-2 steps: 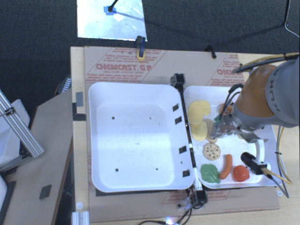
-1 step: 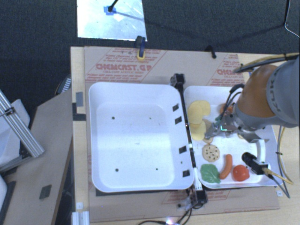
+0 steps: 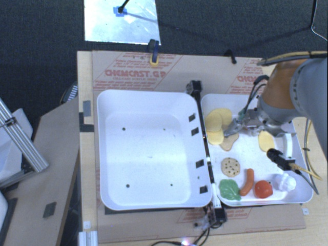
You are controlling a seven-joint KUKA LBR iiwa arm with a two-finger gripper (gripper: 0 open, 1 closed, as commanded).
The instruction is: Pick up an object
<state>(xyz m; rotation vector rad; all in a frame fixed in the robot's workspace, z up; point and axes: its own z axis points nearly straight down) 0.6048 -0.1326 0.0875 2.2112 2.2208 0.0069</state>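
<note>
My gripper (image 3: 235, 128) reaches in from the right and sits low in the right bin (image 3: 302, 191), at the right edge of a pile of yellow slices (image 3: 217, 122). A tan slice (image 3: 228, 142) lies just below its tip; whether they touch is unclear. Nothing shows as held. In the same bin lie a yellow oval piece (image 3: 266, 141), a cookie (image 3: 230, 166), an orange sausage (image 3: 247, 181), a green leafy piece (image 3: 229, 189), a red tomato (image 3: 263, 189) and a white object (image 3: 285, 181).
The left bin (image 3: 105, 152) stands beside the right one, with black clips (image 3: 195, 118) along the shared wall. Both bins rest on a cardboard sheet (image 3: 138, 70). The arm (image 3: 292, 94) crosses the right bin's upper right corner.
</note>
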